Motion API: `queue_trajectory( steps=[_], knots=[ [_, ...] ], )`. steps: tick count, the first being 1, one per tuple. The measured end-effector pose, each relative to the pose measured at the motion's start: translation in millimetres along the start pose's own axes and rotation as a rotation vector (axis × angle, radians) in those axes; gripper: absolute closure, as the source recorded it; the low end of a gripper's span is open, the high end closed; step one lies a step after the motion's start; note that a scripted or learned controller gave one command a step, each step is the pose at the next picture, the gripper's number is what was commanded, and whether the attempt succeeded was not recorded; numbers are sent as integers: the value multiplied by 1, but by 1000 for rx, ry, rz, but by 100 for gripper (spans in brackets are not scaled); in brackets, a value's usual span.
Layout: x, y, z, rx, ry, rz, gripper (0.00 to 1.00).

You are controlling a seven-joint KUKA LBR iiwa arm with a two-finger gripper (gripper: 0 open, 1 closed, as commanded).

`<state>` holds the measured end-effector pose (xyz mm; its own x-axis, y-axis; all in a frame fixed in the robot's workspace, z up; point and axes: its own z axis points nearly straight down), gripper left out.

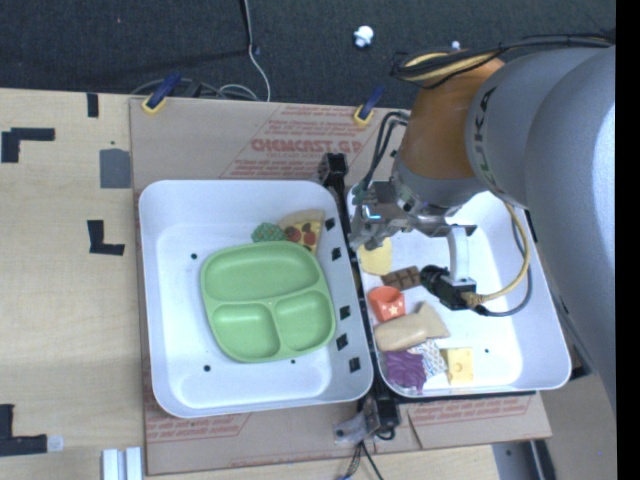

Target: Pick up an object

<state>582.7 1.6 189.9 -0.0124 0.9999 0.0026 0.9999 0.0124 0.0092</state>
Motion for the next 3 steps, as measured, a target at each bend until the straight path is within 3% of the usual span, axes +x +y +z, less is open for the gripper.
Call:
queue_trajectory(
  steps=[1, 2, 3],
  knots=[
    [-7, -3, 6, 11, -2, 10, 0],
    [-74, -19, 5, 12, -6, 18, 0],
    [-106, -16, 51, 14, -4, 14, 0]
  ],
)
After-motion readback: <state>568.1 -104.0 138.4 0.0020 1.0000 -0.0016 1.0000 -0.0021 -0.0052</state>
